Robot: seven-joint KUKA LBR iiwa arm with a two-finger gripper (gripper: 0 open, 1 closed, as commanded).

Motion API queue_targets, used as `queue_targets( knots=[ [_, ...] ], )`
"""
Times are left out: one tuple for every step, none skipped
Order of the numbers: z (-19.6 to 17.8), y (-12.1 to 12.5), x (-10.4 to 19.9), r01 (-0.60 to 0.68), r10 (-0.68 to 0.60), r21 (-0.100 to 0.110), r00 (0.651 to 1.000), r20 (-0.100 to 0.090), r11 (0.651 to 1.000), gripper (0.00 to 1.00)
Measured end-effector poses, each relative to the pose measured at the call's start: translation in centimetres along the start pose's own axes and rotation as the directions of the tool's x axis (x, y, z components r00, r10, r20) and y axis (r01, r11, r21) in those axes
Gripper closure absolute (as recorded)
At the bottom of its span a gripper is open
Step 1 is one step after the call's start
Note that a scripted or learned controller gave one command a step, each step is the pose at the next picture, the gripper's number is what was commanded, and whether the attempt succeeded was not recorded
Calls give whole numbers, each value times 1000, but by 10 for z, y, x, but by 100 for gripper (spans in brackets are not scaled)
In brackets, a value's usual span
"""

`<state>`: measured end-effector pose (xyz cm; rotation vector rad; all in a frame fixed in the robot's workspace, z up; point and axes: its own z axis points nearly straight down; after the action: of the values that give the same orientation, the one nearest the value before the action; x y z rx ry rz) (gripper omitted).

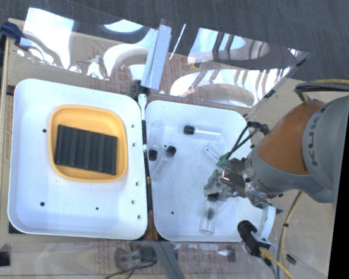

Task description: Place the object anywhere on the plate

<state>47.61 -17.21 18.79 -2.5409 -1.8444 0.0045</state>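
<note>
Here a clear vial (pixel 207 218) lies just below the jaws (pixel 217 192); their state I cannot tell.

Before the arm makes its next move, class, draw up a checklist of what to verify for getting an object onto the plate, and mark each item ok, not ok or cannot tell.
1. Plate in view, sitting in the left bin: ok.
2. Plate's dark ribbed centre free of objects: ok.
3. Objects to pick: clear tubes with black caps lie in the right bin: ok.
4. Gripper over the right bin, above a clear tube: ok.
5. Tube held between the jaws: cannot tell.
6. Any object already on the plate: not ok, none there.
</note>
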Motion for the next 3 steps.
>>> queue_targets(
  knots=[
    [-14, -18, 54, 148, -148, 4, 989, -3, 989, 100],
    [-10, 21, 86, 356, -356, -1, 934, 0, 934, 100],
    [-3, 77, 136, 413, -413, 1, 911, -1, 911, 100]
  ],
)
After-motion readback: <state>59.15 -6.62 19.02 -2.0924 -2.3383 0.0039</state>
